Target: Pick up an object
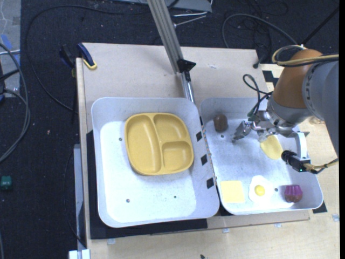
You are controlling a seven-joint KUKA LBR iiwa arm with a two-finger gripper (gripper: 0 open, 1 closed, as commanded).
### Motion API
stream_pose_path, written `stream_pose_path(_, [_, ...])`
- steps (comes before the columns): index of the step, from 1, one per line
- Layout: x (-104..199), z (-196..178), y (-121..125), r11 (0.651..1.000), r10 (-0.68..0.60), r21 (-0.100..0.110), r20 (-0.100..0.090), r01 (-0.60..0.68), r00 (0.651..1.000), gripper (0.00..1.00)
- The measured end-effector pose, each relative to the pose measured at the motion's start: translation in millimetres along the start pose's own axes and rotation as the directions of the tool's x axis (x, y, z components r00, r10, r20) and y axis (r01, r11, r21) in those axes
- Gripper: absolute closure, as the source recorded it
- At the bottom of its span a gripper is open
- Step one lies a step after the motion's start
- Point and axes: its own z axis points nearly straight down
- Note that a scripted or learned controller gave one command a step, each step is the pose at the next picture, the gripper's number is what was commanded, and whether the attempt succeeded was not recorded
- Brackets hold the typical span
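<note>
My gripper [241, 131] hangs over the middle of the right bin [237, 166], pointing left, open with nothing between its fingers. A small brown object [220, 122] lies just to its left, apart from the fingertips. A pale yellow rounded object [271, 147] lies right beside the wrist, on its near side. Along the bin's front lie a yellow square slice [233, 191], a fried egg [260, 189] and a purple bunch of grapes [292, 193].
The left bin [108, 198] holds a yellow divided plate [159, 143]. A slanted metal pole [170, 34] comes down to the gap between the bins at the back. Cables trail from the wrist on the right.
</note>
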Motion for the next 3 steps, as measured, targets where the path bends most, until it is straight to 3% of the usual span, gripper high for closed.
stream_pose_path(1, [0,-13,1,1.000,0.001,-0.005,0.001,-0.001,1.000,1.00])
stream_pose_path(3, [6,-118,-15,1.000,-0.002,-0.009,0.002,0.002,1.000,1.00])
